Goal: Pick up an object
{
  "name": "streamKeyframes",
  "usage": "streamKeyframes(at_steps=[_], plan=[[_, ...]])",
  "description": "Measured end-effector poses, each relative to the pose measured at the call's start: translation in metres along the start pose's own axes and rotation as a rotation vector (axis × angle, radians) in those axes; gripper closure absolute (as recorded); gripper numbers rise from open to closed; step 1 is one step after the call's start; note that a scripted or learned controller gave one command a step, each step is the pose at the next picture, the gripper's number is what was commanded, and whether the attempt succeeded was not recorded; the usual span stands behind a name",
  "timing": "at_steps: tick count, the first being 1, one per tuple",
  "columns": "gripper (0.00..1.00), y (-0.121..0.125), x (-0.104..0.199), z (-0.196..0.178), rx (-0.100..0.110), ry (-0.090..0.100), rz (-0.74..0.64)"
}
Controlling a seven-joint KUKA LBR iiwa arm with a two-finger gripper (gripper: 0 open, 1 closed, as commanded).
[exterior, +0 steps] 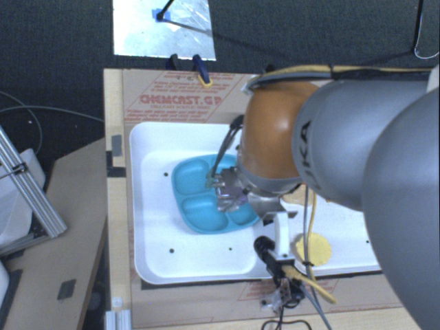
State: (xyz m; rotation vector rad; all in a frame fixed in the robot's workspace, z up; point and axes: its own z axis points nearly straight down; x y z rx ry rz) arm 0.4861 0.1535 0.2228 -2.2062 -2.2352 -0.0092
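Lay in the left white bin [155,253], centre of frame: blue divided tray [196,201], long axis slanting toward lower right, directly under the gripper [230,196]; state of fingers impossible to tell.

The one legible marking is red print on the brown cardboard sheet [180,96] that lies on the surface behind the white bin [152,158]. The large line reads "CHEMCAST GP", in red block capitals, running along the sheet just above the bin's far rim. Above and below that line stand smaller rows of red print, too small and blurred to make out. More faint red print shows on the cardboard strip at the near edge of the bin, also unreadable. Nothing else that can be read appears on any other thing in the view.
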Motion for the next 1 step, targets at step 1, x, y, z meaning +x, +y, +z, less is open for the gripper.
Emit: streamKeyframes(at_steps=[1], plan=[[1.00, 0.0302, -0.0283, -0.2400, -0.019, 0.001, 0.010]])
